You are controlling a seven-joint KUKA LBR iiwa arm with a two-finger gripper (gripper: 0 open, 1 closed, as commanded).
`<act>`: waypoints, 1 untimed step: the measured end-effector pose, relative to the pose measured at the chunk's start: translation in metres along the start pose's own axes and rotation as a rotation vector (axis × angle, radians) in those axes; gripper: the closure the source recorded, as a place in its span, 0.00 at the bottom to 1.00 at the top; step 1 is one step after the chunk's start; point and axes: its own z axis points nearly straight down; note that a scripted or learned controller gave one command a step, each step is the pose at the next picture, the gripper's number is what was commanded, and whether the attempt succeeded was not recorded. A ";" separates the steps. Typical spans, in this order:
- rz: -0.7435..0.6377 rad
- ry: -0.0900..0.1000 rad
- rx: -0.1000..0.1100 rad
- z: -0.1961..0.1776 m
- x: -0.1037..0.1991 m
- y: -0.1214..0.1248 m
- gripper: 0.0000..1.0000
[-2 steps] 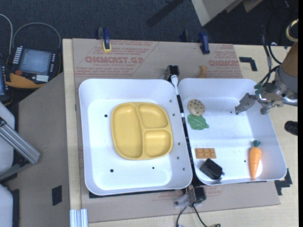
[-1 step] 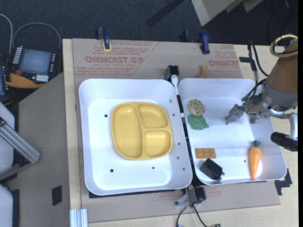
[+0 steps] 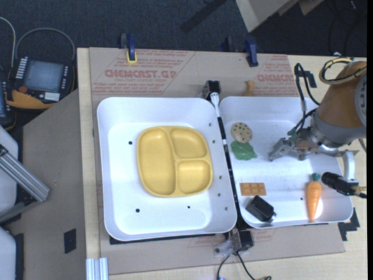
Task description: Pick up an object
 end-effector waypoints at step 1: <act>0.001 -0.002 -0.005 -0.013 -0.001 0.001 1.00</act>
